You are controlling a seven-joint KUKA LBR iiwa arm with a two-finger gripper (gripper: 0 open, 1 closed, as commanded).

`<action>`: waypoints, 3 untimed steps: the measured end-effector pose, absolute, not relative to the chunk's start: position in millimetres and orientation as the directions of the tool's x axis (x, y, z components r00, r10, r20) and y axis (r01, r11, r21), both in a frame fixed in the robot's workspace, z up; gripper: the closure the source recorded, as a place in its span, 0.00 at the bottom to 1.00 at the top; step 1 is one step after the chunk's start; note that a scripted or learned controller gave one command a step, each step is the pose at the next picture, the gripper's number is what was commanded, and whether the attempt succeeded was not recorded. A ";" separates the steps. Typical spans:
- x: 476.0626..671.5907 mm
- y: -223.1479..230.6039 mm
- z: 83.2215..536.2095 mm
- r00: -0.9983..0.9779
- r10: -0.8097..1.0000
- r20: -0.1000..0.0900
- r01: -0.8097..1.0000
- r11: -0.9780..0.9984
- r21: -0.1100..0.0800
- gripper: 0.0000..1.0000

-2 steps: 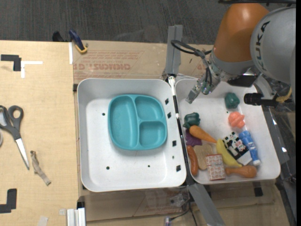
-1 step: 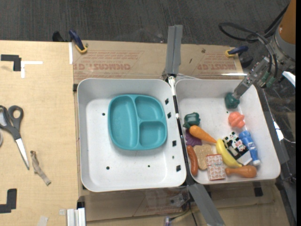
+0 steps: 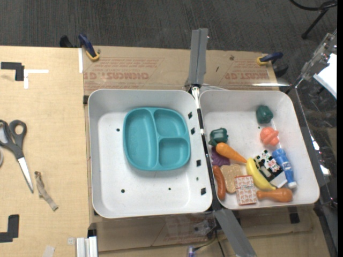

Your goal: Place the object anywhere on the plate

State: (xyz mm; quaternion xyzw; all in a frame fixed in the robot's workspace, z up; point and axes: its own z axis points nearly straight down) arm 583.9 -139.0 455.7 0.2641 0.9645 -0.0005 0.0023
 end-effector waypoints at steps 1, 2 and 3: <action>643.1 -190.0 491.3 -0.875 0.485 -0.003 0.485 0.875 0.000 1.00; 644.8 -189.1 500.7 -0.876 0.482 -0.007 0.482 0.876 0.000 1.00; 646.6 -188.2 509.3 -0.877 0.480 -0.010 0.480 0.877 0.000 1.00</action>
